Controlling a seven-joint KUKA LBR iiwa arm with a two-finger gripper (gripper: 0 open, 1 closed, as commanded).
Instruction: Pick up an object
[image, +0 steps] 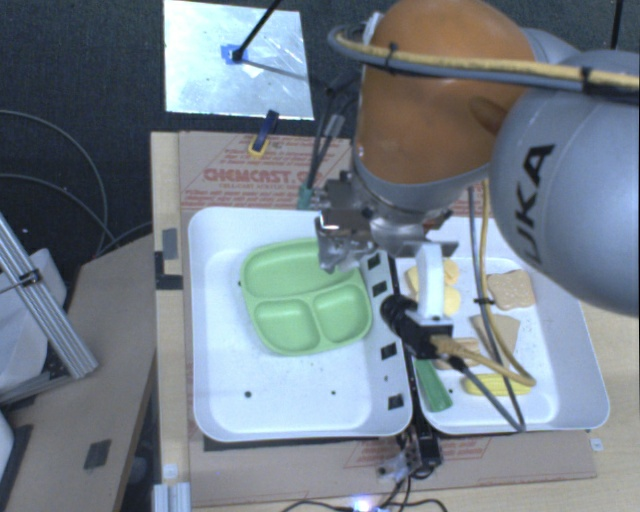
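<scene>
A light green divided plate (300, 305) lies in the left white bin (225, 390), toward its upper right. My gripper (337, 258) hangs over the plate's far right rim, under the orange band of the wrist. The big grey arm covers the top of the right bin (570, 400). In that bin I see pale yellow pieces (449, 284), a tan slice (511, 289), a second tan slice (503, 330), a green stick-shaped item (433, 386) and a yellow curved item (500, 381).
The divider between the two bins (392, 370) runs just right of the plate. A cardboard sheet (240, 175) lies under the bins. A shiny foil sheet (235, 60) and a blue-yellow clip (264, 133) sit beyond the far edge.
</scene>
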